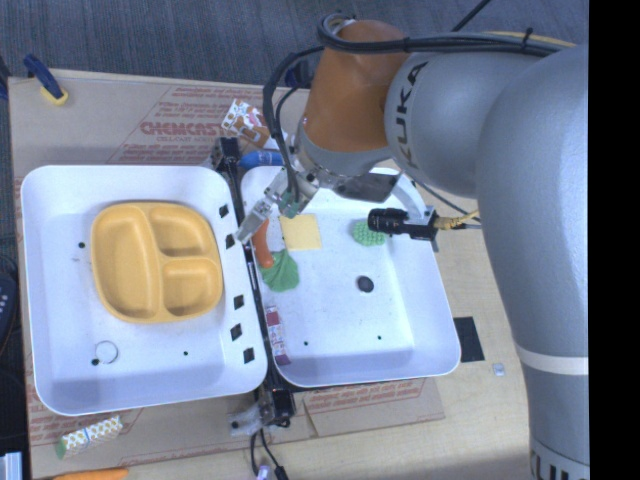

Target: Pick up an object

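My gripper point(272, 210) hangs low over the left part of the right bin point(400, 353), close to the divider between the bins. Just below it lie an orange carrot-like piece point(262, 248) and a green leafy piece point(282, 272). A flat yellow square point(302, 233) lies just right of the gripper. Further right sit a small green round piece point(367, 233) and a small dark disc point(365, 285). The big orange-banded wrist point(350, 88) hides the bin's far edge.
The left bin point(50, 368) holds a yellow divided tray point(157, 260). A black cable plug point(400, 222) juts over the right bin. Small packets point(243, 120) lie on the cardboard behind the bins, and a wrapped item point(92, 434) lies at the front left.
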`<state>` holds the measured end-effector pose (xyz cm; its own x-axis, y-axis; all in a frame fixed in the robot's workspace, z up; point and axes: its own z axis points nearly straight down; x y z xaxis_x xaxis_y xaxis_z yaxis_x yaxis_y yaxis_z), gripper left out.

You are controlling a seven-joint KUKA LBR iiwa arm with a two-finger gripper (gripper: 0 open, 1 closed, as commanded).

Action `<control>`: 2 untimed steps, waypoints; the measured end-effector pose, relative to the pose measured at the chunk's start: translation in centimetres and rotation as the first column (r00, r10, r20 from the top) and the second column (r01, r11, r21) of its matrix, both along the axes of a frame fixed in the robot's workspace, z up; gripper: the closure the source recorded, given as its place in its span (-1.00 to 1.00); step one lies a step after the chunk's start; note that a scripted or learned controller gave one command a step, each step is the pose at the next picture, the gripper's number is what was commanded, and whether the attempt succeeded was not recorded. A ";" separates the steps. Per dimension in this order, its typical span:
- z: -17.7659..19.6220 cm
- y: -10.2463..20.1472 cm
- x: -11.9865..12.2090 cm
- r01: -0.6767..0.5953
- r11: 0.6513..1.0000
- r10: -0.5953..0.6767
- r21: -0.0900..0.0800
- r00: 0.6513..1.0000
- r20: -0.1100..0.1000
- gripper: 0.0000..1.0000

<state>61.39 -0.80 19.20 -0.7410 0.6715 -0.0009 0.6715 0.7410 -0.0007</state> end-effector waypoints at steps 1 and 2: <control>0.0 3.9 -2.0 -0.297 0.955 0.297 0.001 0.955 -0.003 -1.00; 0.0 3.9 1.1 -0.452 0.892 0.452 0.000 0.892 0.001 -1.00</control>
<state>62.45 3.10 19.20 -0.9646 0.2638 -0.0014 0.2638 0.9646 -0.0004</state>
